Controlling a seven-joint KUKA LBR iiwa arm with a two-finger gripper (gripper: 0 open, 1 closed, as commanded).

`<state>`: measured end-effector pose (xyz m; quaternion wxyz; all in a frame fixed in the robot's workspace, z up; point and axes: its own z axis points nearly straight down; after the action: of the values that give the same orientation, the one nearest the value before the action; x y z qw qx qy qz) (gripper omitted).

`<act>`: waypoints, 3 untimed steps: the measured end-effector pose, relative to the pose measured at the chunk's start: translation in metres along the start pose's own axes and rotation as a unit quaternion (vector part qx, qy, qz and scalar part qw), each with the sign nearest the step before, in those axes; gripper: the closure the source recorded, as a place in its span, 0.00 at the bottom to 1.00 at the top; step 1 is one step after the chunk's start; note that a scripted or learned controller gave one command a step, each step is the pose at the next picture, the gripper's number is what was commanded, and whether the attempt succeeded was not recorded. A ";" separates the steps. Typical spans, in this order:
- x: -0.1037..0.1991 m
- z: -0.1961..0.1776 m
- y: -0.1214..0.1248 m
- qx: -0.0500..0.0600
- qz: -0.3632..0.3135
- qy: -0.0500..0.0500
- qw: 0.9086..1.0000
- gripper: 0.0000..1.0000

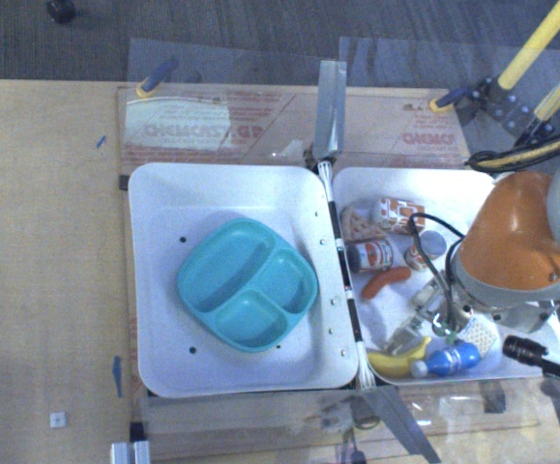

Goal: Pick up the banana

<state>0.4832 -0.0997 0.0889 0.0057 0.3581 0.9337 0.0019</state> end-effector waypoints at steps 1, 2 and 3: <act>0.000 -0.011 0.001 -0.001 0.001 -0.001 1.000 1.00; -0.024 -0.051 -0.011 0.004 0.194 0.002 0.981 1.00; -0.024 -0.051 -0.010 0.004 0.194 0.002 0.981 0.00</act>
<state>0.4936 -0.1237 0.1397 0.0018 0.5325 0.8464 0.0000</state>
